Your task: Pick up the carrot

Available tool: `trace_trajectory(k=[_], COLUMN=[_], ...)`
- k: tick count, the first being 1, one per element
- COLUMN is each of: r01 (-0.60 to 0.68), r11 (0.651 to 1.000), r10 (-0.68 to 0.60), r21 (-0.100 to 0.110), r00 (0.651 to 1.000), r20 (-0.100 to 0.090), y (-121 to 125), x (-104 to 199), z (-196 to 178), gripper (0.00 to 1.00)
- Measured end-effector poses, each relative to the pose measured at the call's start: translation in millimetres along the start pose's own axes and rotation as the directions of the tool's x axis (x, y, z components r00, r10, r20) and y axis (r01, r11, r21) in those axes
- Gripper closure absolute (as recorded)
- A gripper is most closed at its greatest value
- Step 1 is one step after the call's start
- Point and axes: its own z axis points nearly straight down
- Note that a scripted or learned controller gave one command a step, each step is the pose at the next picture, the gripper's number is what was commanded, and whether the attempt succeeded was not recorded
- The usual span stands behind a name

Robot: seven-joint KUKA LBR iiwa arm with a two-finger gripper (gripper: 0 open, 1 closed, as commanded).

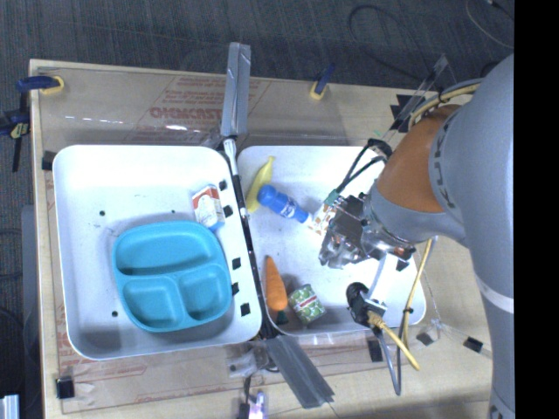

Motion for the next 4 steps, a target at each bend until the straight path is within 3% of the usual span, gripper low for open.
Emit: trace_trajectory(k=[3, 4], r01=[0.03, 0.031], r11=[0.999, 0.999], r10=[-0.03, -0.031], r21=[0.015, 0.016], r00=[1.0, 1.0], r20=[0.003, 0.003], y=[0, 0], x=[4, 5], z=[-26, -26], gripper=[1.0, 0.0])
